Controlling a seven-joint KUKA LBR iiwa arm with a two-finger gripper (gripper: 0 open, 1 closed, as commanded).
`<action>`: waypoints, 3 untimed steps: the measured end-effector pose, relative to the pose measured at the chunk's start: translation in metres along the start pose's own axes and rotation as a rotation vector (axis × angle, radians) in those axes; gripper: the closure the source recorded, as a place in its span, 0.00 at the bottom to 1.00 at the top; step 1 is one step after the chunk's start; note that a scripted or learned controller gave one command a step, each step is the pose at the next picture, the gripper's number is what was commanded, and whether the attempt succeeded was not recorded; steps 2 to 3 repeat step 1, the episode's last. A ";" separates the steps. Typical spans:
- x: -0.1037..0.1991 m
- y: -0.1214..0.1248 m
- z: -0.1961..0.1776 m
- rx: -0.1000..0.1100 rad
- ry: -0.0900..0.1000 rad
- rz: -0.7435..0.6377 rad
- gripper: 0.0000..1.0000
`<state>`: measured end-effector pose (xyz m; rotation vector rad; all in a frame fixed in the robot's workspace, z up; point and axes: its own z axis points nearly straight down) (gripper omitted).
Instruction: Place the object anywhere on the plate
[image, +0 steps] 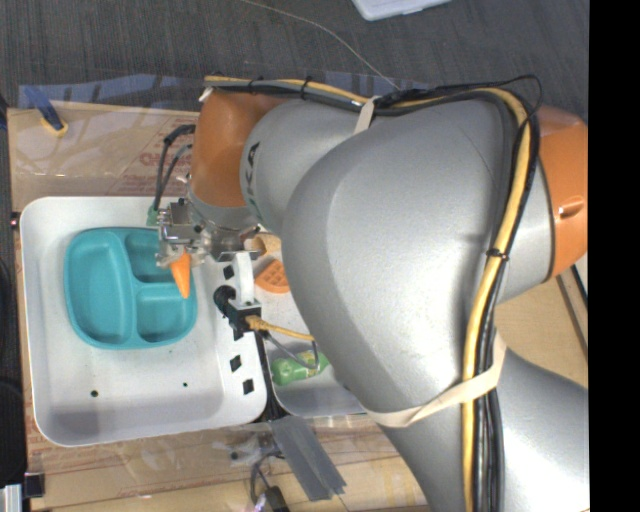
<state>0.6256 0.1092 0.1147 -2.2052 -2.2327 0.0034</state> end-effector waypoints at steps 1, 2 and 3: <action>-0.002 0.000 0.000 0.000 -0.001 0.002 0.00; -0.002 0.000 0.000 0.000 -0.001 0.002 0.00; -0.002 0.000 0.000 0.000 -0.001 0.002 0.00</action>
